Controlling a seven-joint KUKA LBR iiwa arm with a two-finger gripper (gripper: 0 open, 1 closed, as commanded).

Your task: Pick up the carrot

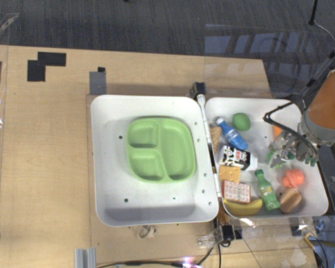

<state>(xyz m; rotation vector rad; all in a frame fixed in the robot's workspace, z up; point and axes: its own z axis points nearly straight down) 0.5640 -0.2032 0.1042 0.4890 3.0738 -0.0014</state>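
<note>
Carrot [276, 130]: we take the small orange bit by the right bin's [251, 103] far side, just beside the gripper, to be it; mostly hidden.
Gripper [286, 151]: hovers over the right bin; we cannot tell how far its fingers part, or whether they hold anything.
Approach: we come straight down, clear of the blue bottle [230, 133] and orange-pink toy [293, 178].
Close: we straddle the carrot across its width.

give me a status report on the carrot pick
End effector low over right bin. Carrot a small orange patch beside it, not seen gripped. Green ball and blue bottle lie left of it.
</note>
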